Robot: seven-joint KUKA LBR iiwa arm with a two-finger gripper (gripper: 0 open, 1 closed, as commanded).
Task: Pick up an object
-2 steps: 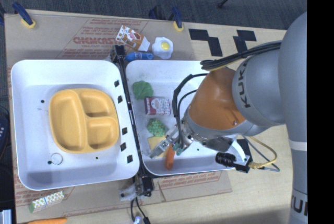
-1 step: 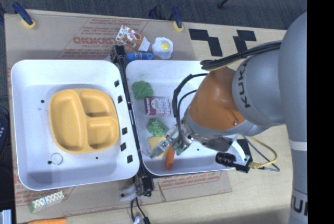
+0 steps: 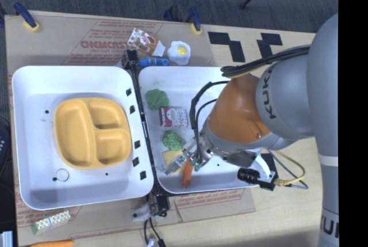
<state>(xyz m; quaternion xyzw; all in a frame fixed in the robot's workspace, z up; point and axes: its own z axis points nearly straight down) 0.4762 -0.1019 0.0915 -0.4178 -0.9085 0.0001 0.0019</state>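
Carrot (image 3: 187, 174) is what your gripper (image 3: 190, 160) sits over: a small orange toy piece lying against the near wall of the right bin (image 3: 215, 185), toward that bin's near left corner. In the camera view the gripper hangs just above its upper end, beside a yellow piece (image 3: 170, 157) and a green bumpy piece (image 3: 171, 140). You cannot tell from here how wide the pincer stands or whether it has hold of anything; the wrist hides it. The carrot looks light, stiff and smooth plastic, so it may slip; take it across its narrow middle. A red carton (image 3: 173, 117) and a green leafy toy (image 3: 156, 98) lie toward the far left corner. The left bin (image 3: 29, 125) carries a yellow tray (image 3: 92, 130).
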